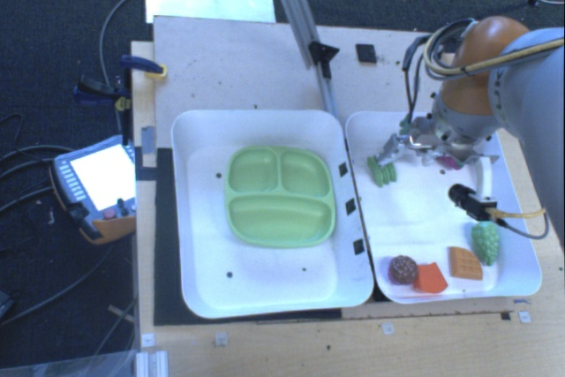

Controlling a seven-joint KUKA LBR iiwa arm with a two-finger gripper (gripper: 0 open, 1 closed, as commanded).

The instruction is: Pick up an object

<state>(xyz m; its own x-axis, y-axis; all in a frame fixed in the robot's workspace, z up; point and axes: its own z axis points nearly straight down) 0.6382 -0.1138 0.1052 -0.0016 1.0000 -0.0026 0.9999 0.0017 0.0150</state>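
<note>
Reaching in from the right, the arm (521, 66) is bent low over the right bin (415, 216), and its gripper (393, 150) sits at the bin's upper left with the jaw state indeterminate. Green pea pods (381, 172) lie just below the gripper. Bare floor separates them from the items along the near rim.

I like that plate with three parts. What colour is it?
The divided plate is light green, seen clearly in the camera view, lying in the left bin.
</note>
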